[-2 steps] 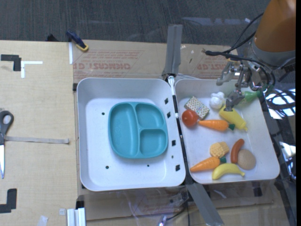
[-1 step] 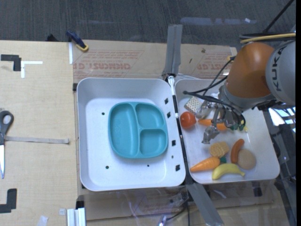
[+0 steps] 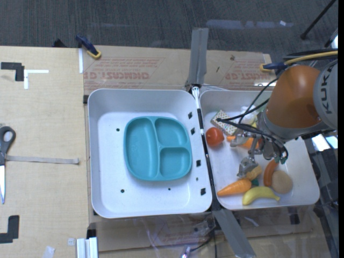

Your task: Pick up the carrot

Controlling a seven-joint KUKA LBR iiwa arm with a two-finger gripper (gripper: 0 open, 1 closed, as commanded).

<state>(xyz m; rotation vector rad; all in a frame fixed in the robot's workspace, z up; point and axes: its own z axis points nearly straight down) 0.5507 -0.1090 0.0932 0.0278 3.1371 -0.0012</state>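
The orange carrot lies near the front of the right bin, its tip pointing left. My gripper hangs low in this bin, just above and behind the carrot's thick end, over a small yellowish piece. The carrot rests on the bin floor, not lifted. The arm's orange band covers the bin's right rear.
Around the carrot lie a yellow banana, a beige egg-like item, a red-orange piece, a tomato and a patterned slice. The left bin holds a teal divided plate. Scissors lie on the bench at far left.
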